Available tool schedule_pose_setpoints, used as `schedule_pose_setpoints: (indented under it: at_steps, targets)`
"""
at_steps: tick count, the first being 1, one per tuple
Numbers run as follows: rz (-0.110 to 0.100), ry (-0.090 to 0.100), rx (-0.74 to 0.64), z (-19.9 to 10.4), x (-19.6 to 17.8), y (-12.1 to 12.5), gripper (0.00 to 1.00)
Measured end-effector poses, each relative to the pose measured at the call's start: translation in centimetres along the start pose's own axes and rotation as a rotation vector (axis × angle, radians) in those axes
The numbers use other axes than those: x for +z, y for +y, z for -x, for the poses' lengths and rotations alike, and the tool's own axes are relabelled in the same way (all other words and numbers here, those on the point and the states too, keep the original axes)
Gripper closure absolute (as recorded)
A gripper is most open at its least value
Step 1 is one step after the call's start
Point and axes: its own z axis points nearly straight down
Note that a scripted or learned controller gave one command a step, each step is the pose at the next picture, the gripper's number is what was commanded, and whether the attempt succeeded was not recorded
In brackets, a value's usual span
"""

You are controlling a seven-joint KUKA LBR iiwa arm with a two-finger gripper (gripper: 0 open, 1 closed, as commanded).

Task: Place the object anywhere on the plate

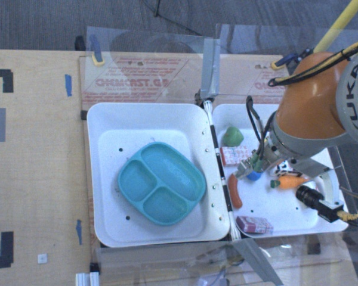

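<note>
A teal plate with three compartments lies in the left bin. My gripper hangs low over the left half of the right bin, well to the right of the plate. Just beneath it sits a small blue object, partly hidden by the gripper. Close around it lie a red-and-white packet, a green rounded object and a red sausage. An orange carrot lies to the gripper's right.
A small dark red box rests at the right bin's front edge. The divider wall between the bins stands between gripper and plate. The arm's orange band covers the right bin's far part.
</note>
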Motion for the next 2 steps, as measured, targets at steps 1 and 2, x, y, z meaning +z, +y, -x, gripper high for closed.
schedule_pose_setpoints:
  at_steps: [1, 2]
  targets:
    - [0.003, -0.002, -0.361, -0.1, -1.1, 3.8, 1.00]
    - [0.003, -0.001, -0.402, -6.6, -1.1, 8.2, 1.00]
